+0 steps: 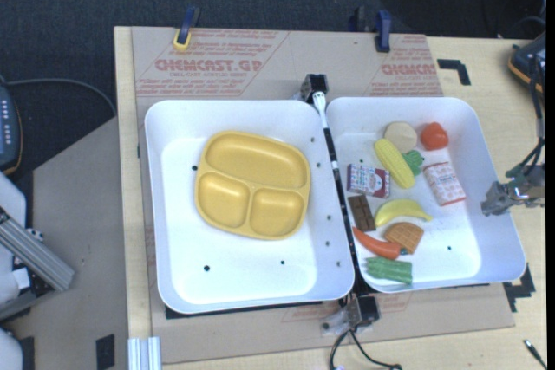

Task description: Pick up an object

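The right bin [464,113] holds several toy foods. Among them are a red tomato [434,135], a beige round piece [400,133], a yellow corn cob [394,163], a white and red packet [444,184] and a small printed packet [367,179]. A brown bar [361,211], a banana [403,210], an orange bread slice [404,236], a carrot [376,243] and a green pod [388,270] lie nearer the front. My gripper [505,197] sits at the bin's right rim, apart from every item and a little right of the white and red packet.
The left bin [173,256] holds a yellow compartment tray [252,185]. Black clips [314,86] sit on the divider between the bins. Cardboard lies under both bins, held by clamps [381,29] at the back.
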`<state>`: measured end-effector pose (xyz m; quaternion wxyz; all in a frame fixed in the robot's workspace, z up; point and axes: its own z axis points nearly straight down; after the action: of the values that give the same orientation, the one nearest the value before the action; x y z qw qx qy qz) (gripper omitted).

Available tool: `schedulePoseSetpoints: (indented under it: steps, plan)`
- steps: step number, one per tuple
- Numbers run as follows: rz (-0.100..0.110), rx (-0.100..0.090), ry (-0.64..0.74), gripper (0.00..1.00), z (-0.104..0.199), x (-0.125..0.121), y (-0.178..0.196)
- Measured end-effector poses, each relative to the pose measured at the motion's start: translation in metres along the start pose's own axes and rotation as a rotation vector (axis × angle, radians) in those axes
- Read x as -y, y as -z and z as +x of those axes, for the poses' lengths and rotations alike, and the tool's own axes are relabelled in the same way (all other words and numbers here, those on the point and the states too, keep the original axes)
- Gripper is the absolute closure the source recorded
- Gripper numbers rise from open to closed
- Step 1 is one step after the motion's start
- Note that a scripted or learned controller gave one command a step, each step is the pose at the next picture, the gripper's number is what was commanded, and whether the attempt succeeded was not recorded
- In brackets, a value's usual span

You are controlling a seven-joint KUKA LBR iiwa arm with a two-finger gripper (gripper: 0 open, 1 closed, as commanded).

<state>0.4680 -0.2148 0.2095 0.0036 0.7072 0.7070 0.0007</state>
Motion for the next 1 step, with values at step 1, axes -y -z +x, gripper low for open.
schedulePoseSetpoints:
  steps: [1]
  plan:
    - [0.001,-0.001,0.001,1.0,-0.0006,-0.0012,0.0165]
